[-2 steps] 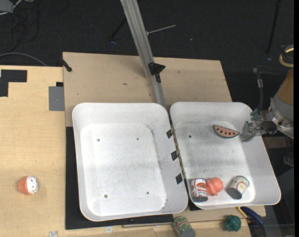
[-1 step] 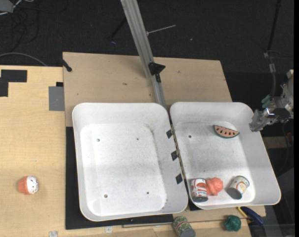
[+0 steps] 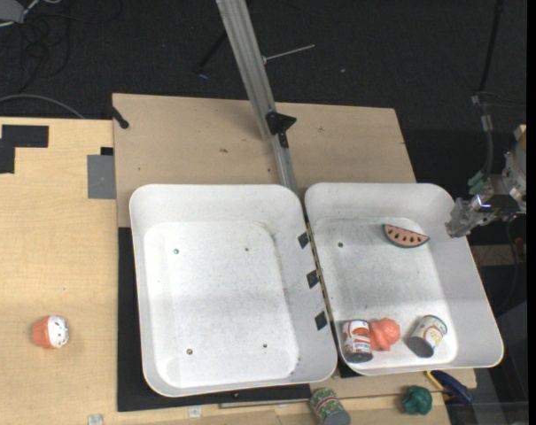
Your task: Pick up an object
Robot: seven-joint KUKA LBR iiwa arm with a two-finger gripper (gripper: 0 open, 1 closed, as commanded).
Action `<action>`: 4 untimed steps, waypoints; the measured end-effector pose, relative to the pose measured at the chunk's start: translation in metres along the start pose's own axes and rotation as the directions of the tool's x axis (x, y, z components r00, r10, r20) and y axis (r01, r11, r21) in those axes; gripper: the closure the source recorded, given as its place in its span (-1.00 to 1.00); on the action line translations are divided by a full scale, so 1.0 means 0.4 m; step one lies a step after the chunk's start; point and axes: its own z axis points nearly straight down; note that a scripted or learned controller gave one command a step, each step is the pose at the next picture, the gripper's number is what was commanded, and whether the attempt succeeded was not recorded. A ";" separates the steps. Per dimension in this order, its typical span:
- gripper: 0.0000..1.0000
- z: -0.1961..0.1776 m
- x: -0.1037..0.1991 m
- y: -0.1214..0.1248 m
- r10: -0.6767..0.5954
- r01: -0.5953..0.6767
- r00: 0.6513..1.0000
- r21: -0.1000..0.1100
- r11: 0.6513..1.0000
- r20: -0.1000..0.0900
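From where I stand, the gripper (image 3: 469,209) sits at the far right edge of the right-hand shallow white bin (image 3: 467,277), just over its upper right rim, with the rest of the arm mostly cut off beyond it. It is small and dark against the background, so I cannot tell how it is set or whether it has anything; nothing is visibly hanging from it.

The nearest candidate is the flat watermelon-slice toy, red with a green rind (image 3: 405,235), lying on the bin floor a little to the left of the gripper and apart from everything else. That isolation makes it, to my eye, the easiest thing to go for, though its low profile could let it slip.

The other pieces crowd the near edge of the same bin: a small red-and-white labelled can (image 3: 357,338) touching a soft orange-red lump (image 3: 385,333), and just beside them a tipped tin can with a yellow label (image 3: 426,334). Packed like that, they leave little room.

The left-hand white bin (image 3: 152,211) holds nothing I can make out. Outside the bins, an orange-and-white ball (image 3: 50,331) rests on the pale wooden tabletop (image 3: 37,237), and a green can (image 3: 326,405) and a teal lump (image 3: 417,400) lie below the right bin.

The pick looks not yet begun.
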 end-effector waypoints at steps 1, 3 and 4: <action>1.00 -0.008 0.150 -0.005 -0.002 0.002 1.000 0.002 1.000 -0.004; 1.00 0.026 0.388 -0.011 -0.001 0.001 1.000 0.003 1.000 -0.003; 1.00 0.019 0.539 -0.025 -0.002 0.002 1.000 0.004 1.000 -0.004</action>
